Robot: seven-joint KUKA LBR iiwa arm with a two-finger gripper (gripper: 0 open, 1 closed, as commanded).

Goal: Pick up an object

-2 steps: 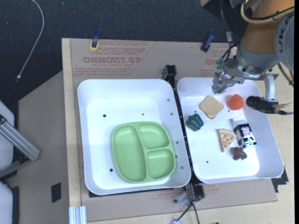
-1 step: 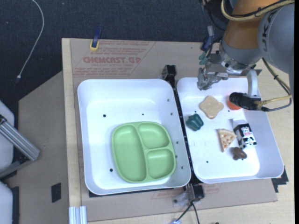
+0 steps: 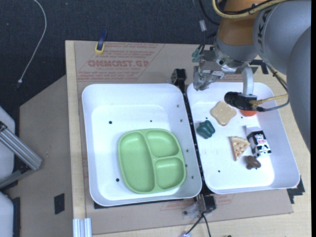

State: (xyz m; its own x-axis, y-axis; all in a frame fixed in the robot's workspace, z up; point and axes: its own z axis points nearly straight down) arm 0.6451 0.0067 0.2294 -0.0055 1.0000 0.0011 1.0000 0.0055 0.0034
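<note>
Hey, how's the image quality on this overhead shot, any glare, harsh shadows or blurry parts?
Camera view: lighting is even and soft, with only faint shadows along the walls of the left bin; the white right bin is bright but not washed out; the green plate shows a mild sheen; the arm at upper right looks slightly soft.

On the desk (image 3: 79,68), two white bins side by side. In the left bin (image 3: 94,102), a green three-part plate (image 3: 150,159), flat, toward the near side. In the right bin (image 3: 276,179): tan bread slice (image 3: 223,113) toward the far end, teal lump (image 3: 206,129) by the left wall, pizza wedge (image 3: 239,146) just beside a black-and-white carton (image 3: 259,143), brown lump (image 3: 253,163) nearer. Gripper (image 3: 203,80) over that bin's far left corner.
</note>
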